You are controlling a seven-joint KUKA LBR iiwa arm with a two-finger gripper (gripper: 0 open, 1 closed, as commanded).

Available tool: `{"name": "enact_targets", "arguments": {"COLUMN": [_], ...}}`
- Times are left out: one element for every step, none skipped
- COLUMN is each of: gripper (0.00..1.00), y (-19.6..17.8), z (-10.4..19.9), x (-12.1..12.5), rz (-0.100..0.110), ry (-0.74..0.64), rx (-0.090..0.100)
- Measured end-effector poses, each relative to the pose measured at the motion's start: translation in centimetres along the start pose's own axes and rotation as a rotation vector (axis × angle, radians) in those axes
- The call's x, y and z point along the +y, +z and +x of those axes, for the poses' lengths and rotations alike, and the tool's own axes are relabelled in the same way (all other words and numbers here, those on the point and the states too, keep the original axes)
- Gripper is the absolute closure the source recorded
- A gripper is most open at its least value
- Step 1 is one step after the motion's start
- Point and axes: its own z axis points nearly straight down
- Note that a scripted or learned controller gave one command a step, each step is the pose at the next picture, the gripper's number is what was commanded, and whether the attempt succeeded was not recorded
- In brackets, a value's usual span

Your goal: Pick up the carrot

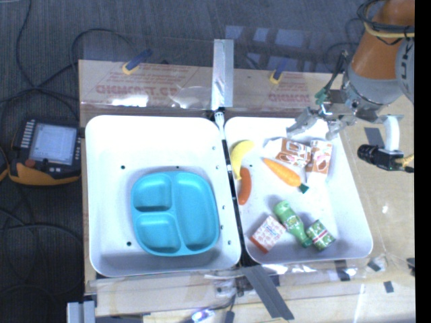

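Carrot [282, 171], likely light, rigid, slick plastic, suits a mid-body pinch; gripper [316, 119] hovers upper right, spread wide, empty.

The gripper [315, 121] hangs over the far edge of the right bin [357, 200], fingers spread, holding nothing. The carrot [282, 171] lies below it in that bin, beside two cartons [308, 155], a banana [239, 155] and a sausage [244, 185]. A blue plate [175, 211] sits in the left bin [108, 180].
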Motion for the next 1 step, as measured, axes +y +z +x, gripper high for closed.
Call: {"name": "enact_targets", "arguments": {"gripper": [0.0], "y": [6.31], "z": [3.86], "x": [1.7], "rz": [0.001], "ry": [-0.068], "rx": [-0.002]}}
